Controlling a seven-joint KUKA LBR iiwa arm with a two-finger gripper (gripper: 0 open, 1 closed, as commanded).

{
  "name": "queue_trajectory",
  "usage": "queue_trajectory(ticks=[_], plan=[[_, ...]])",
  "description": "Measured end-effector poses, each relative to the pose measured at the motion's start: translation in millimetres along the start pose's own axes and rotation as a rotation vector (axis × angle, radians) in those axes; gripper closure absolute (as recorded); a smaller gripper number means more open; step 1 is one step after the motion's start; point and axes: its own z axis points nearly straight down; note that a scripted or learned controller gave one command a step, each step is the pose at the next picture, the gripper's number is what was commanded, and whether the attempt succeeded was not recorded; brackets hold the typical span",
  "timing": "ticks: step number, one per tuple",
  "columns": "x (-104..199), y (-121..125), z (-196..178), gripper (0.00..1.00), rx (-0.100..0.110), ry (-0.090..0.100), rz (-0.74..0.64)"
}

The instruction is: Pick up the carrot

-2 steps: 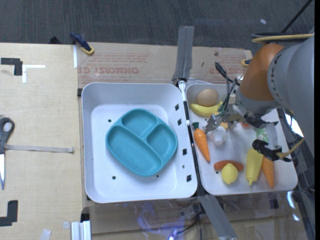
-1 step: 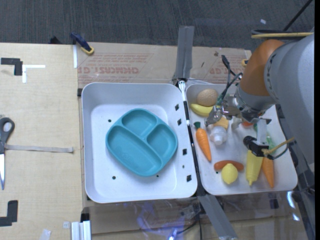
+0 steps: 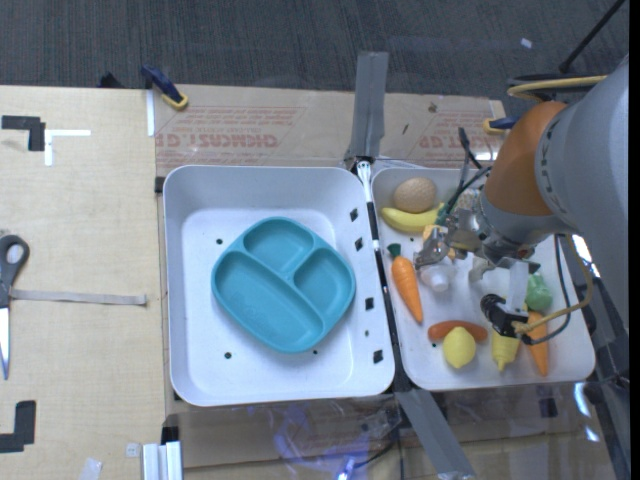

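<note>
An orange carrot (image 3: 406, 288) with a small green top lies along the left side of the right bin (image 3: 575, 368), pointing toward the front. A second orange carrot (image 3: 539, 354) with a bushy green top lies near that bin's right side. My gripper (image 3: 436, 250) hangs low over the right bin, just right of the first carrot's green end and apart from it. The arm's grey body and orange band cover the bin's back right part.
In the right bin, a yellow banana (image 3: 409, 219) and a tan potato (image 3: 415, 192) lie behind the gripper. A lemon (image 3: 458, 349), a red piece (image 3: 446, 330) and a yellow piece (image 3: 504, 349) lie in front. The left bin (image 3: 180, 268) holds a blue divided plate (image 3: 284, 283).
</note>
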Motion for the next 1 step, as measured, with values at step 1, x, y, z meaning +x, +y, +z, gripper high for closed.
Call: queue_trajectory(ticks=[1], plan=[[-17.3, -59.6, 0.2, 0.00, 0.001, 0.001, 0.272]])
